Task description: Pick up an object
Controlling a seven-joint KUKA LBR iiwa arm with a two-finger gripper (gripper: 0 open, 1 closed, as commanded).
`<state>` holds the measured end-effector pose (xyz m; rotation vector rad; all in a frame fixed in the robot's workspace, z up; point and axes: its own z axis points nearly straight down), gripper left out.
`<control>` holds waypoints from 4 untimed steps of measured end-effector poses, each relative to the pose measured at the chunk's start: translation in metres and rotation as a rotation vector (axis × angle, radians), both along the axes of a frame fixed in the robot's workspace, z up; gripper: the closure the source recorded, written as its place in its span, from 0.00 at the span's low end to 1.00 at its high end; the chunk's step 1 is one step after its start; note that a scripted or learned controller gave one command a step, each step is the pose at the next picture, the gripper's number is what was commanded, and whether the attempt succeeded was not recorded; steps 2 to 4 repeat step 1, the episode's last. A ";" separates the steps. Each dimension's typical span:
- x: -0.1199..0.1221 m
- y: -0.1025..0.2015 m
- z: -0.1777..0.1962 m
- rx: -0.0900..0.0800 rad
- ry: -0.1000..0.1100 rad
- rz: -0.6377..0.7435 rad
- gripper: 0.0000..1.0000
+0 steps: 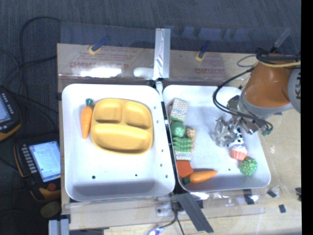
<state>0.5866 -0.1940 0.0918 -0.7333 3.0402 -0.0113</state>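
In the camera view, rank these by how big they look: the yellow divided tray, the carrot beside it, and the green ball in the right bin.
1. yellow divided tray
2. carrot in the left bin
3. green ball

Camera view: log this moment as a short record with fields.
left bin: yellow divided tray, carrot beside it on the left
right bin: carrot, green toy vegetables, cupcake, green ball
arm: over the right bin
claw: low, just left of the cupcake
held: nothing seen
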 end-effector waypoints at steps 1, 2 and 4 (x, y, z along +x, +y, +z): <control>-0.079 -0.004 0.001 -0.009 -0.002 0.394 1.00; -0.079 -0.004 0.001 -0.009 -0.002 0.394 1.00; -0.079 -0.004 0.001 -0.009 -0.002 0.394 1.00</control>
